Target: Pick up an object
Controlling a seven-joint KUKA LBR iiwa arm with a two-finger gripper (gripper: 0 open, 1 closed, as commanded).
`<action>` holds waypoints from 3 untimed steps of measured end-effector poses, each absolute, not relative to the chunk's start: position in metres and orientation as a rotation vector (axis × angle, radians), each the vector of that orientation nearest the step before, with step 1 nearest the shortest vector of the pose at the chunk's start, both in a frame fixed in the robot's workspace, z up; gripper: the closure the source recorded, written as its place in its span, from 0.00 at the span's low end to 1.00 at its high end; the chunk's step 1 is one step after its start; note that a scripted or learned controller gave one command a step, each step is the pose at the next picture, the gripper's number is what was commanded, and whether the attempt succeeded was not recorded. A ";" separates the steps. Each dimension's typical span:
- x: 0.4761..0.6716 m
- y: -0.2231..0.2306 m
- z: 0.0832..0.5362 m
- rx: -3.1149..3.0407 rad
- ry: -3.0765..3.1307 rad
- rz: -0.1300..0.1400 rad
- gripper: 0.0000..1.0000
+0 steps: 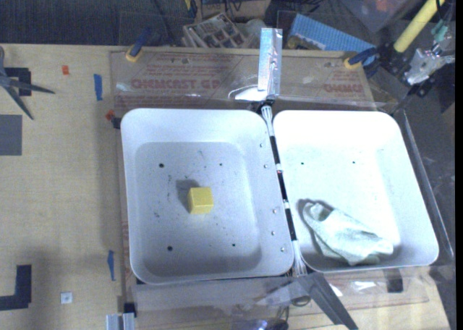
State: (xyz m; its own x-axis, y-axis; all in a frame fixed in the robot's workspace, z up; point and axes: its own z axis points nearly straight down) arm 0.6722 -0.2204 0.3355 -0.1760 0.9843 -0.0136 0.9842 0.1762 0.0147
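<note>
A small yellow block (pixel 201 200) sits near the middle of the left bin (pixel 145 147). A crumpled white cloth (pixel 346 234) lies in the right bin (pixel 362 140), toward its near edge.

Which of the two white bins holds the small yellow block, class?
The left bin holds it: the yellow block sits near the middle of its floor. The right bin instead holds a crumpled whitish cloth near its front edge.
</note>
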 end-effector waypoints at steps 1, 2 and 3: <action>0.662 -0.221 0.309 1.973 2.442 0.000 1.00; 0.664 -0.221 0.321 1.967 2.440 0.002 1.00; 0.665 -0.221 0.333 1.961 2.436 0.004 1.00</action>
